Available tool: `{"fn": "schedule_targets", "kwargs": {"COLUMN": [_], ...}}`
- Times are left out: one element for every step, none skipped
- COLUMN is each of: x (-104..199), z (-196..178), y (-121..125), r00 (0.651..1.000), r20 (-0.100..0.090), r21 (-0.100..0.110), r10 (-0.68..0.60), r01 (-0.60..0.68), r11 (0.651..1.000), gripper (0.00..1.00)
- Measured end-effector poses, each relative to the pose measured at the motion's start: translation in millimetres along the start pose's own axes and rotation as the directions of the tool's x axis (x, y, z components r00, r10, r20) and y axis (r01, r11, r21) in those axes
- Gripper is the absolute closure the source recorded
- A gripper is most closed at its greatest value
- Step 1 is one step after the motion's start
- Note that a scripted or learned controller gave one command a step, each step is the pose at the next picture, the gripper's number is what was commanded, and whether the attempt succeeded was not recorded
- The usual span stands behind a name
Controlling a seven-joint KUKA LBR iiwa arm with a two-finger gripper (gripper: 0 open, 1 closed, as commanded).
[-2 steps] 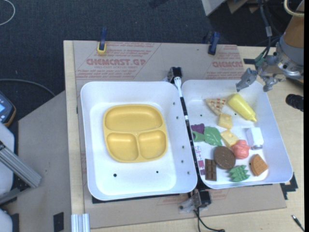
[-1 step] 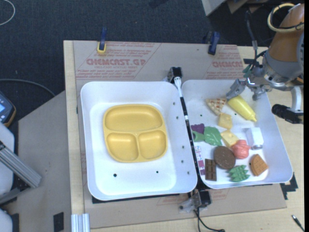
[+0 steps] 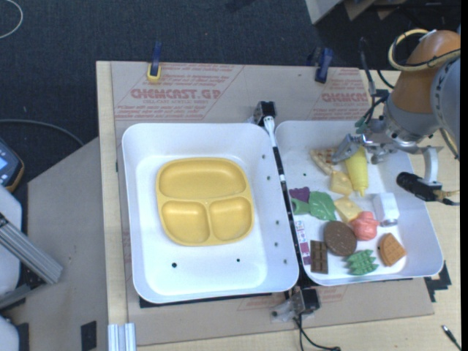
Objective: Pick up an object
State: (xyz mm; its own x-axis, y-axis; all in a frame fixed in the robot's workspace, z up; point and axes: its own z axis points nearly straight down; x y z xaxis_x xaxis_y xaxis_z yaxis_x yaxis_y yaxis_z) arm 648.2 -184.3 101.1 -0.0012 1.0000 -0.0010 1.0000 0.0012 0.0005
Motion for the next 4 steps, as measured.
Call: {"fn": "schedule_targets", "kwargs": {"x": [-0.6,-0.3,1.8,2.3], "z": [11.8,2.3,-41.4,-104.9], "y": [1.9,2.2,7.1,13.0], "r00": [1.0,1.0,1.0,1.0], "r20": [0.0,0.001,0.001,0.002], "r21": [0.0,-0.003,-0.005,-0.007], "r10": [-0.001,-0.001,0.0,0.0], "r01": [0.001,0.001,0.0,0.0], "r11": [1.0,1.0,1.0,1.0], "gripper": [0.0,1.0,1.0,1.0]}}
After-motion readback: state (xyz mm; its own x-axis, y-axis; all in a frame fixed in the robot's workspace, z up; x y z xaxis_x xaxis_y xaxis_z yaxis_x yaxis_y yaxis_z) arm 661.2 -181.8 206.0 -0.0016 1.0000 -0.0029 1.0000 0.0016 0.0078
